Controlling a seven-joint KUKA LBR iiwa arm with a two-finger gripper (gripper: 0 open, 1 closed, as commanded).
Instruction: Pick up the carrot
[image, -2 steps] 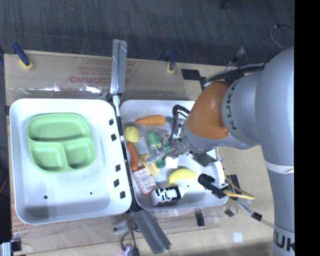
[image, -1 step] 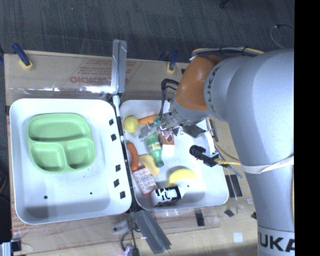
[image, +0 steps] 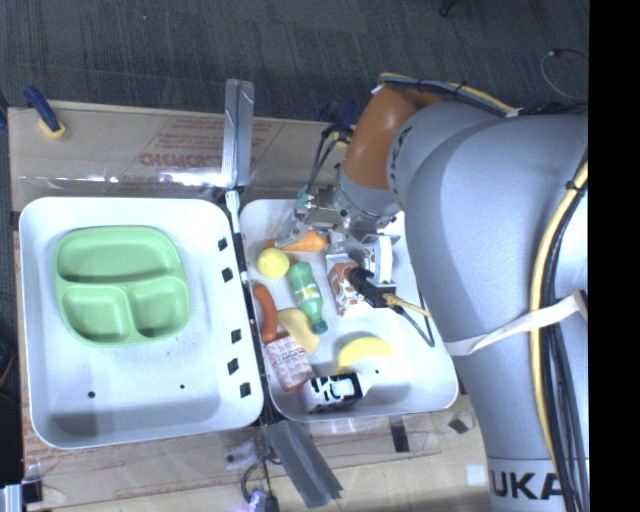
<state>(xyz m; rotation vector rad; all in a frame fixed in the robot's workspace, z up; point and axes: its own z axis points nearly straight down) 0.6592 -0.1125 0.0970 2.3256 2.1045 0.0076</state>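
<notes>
I'm seeing the carrot (image: 308, 241) as a small orange wedge with a tapering tip, lying near the far edge of the right bin (image: 425, 385), just beyond the yellow lemon (image: 273, 263) and just above the green bottle (image: 307, 295). The claw (image: 325, 222) is hanging right over it at the end of the wrist, its dark metal parts crowding the carrot's right end; whether it is gripping the carrot I cannot tell from here.

The arm (image: 470, 230) is reaching in from the right, its big grey body covering much of the bin's right side, with the orange band (image: 378, 135) curving down toward the wrist and cables trailing beside it.

Around the carrot the right bin is holding a red sausage-like piece (image: 265, 310), a pale yellow piece (image: 298, 328), a banana (image: 363, 351), a red-and-white packet (image: 288, 362), a black-and-white item (image: 334, 389) near the front wall, and an orange-printed packet (image: 345, 285) just beside the bottle. The left bin (image: 50, 400) is carrying a green divided tray (image: 122, 283) with three compartments.

Both bins are sitting side by side on a brown board-topped worktop (image: 150, 140) with red printing, and dark floor (image: 150, 40) is showing beyond it.
</notes>
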